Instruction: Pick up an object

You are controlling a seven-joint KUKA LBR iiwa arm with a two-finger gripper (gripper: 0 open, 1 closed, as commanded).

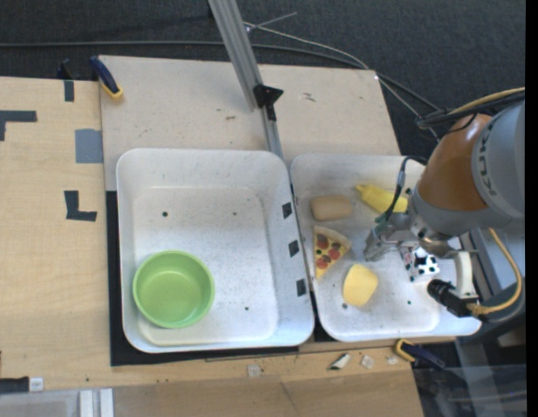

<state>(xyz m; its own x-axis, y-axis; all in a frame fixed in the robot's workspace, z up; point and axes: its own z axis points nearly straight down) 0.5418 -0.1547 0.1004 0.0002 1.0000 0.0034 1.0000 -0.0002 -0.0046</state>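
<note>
my claw (379, 240) hangs over the right bin (386, 320), the pizza slice (328, 250) at its nine o'clock; i cannot tell its opening.

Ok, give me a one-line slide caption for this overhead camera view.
KUKA arm's gripper lowered into the right bin among toy foods, near a pizza slice; green bowl in the left bin.

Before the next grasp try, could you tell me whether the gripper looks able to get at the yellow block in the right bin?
Probably yes: the gripper hangs just above the yellow block, which lies apart from the pizza slice, uncovered.
</note>
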